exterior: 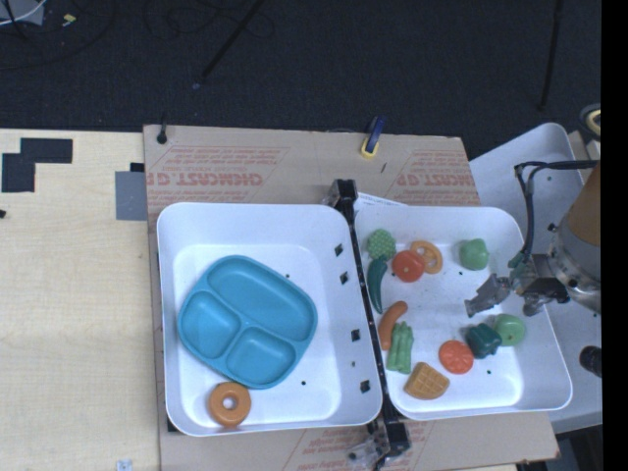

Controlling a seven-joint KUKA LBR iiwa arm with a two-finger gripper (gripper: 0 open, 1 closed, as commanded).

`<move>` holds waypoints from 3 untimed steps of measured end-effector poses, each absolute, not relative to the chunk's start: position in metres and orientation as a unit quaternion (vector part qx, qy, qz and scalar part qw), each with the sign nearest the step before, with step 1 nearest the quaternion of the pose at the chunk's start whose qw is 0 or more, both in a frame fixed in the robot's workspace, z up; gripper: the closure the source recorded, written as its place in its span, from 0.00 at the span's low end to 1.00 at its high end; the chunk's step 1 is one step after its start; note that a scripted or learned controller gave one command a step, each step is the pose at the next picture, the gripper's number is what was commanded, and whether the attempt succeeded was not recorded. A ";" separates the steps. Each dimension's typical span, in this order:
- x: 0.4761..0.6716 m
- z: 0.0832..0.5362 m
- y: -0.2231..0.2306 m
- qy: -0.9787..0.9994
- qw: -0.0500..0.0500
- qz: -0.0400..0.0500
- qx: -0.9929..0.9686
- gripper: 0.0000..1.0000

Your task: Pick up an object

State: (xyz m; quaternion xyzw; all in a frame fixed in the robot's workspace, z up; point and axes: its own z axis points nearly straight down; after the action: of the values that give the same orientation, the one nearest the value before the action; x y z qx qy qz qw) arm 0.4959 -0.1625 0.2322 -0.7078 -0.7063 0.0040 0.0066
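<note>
Grey gripper point(502, 295): low over the right bin point(549, 386), reaching in from the bin's right side.
Jaws: spread apart, nothing between them.
Nearest pieces: a green ball point(510, 330) and a dark teal toy point(482, 340) sit just below the jaws; a red tomato point(455, 356) lies beyond those; a green apple point(473, 254) lies above.
Step in hand: approach, by my reading; no grasp yet.
Next move: centre over one piece, likely the green ball, descend, then close.
</note>
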 end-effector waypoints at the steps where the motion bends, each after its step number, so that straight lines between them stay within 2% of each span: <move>1: 0.498 0.238 -0.163 -0.707 0.002 0.001 -0.707 0.00; 2: 0.495 0.195 -0.160 -0.707 0.004 0.002 -0.707 0.00; 3: 0.496 0.131 -0.157 -0.707 0.004 0.002 -0.707 0.00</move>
State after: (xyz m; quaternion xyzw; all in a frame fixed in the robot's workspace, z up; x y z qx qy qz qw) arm 0.4965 -0.1565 0.1306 -0.7070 -0.7072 0.0018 0.0041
